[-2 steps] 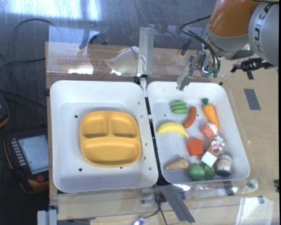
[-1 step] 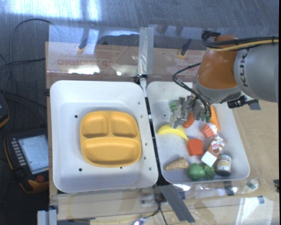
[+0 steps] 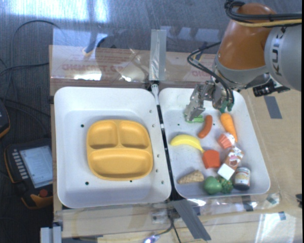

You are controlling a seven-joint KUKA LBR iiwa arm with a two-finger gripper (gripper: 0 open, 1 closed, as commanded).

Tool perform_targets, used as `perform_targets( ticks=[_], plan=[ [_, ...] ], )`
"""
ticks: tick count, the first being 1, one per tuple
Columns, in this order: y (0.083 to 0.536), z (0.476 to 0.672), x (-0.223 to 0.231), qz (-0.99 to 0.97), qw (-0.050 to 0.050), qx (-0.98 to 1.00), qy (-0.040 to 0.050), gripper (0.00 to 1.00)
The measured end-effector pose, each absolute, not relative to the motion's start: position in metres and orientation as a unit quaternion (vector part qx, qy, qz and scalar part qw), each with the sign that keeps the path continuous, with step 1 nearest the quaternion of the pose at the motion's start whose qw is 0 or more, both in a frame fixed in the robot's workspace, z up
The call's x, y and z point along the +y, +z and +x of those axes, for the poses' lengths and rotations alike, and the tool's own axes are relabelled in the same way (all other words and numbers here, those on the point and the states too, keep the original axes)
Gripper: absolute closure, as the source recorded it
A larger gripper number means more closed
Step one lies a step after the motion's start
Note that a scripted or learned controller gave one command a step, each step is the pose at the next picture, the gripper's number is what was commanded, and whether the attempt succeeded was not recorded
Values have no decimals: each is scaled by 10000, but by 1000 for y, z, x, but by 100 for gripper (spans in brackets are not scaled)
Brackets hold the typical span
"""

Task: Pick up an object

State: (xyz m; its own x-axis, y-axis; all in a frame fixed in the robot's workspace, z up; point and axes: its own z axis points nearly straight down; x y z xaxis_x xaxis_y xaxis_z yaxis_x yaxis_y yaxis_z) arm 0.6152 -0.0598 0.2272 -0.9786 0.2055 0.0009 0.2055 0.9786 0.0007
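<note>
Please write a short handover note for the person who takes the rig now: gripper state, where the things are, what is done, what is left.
Gripper: low at the back of the right bin, over a small green item; nothing seen between its fingers.
Things in the right bin: sausage, carrot, banana, red block, bread piece, broccoli, small jar, two small packets.
Left bin: holds a yellow divided plate.
Done: the arm has reached the bin.
Left: grasp one item and lift it.

Small toy foods (image 3: 213, 151) scattered in right bin (image 3: 261, 158), perhaps a green piece (image 3: 195, 118) at top
</note>
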Motion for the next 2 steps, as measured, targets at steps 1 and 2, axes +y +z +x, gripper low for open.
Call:
perform_targets(
  ticks=[1, 2],
  plan=[
    [162, 549, -97, 222, 24, -9998, 2, 100],
    [162, 549, -97, 222, 22, -9997, 1, 0]
  ],
)
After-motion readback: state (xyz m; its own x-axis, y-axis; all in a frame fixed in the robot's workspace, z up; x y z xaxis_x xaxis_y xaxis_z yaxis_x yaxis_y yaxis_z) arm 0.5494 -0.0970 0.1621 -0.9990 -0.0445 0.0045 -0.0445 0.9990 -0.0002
